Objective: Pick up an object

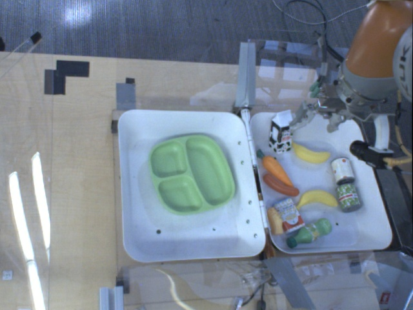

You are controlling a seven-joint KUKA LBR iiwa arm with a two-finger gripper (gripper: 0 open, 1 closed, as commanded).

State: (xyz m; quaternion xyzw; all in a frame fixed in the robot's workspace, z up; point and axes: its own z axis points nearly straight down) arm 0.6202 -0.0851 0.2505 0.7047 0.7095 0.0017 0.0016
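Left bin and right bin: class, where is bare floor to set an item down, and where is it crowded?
Bare floor rings the green divided plate in the left white bin, widest along its near edge. The right white bin is crowded; one patch lies between the two yellow bananas.

I work under bright, even light from overhead. At the top left of the frame the dark ribbed floor (pixel 161 18) throws back pale smeared glare. Two white streaks of reflection lie on the wooden bench (pixel 64 173) at the lower left. The left bin (pixel 187 247) is so bright that its surface detail washes out, and only a faint shadow rings the green divided plate (pixel 191 173). My orange band (pixel 381 37), upper right, looks soft and blown out. The whole picture is slightly grainy, with small labels unreadable.
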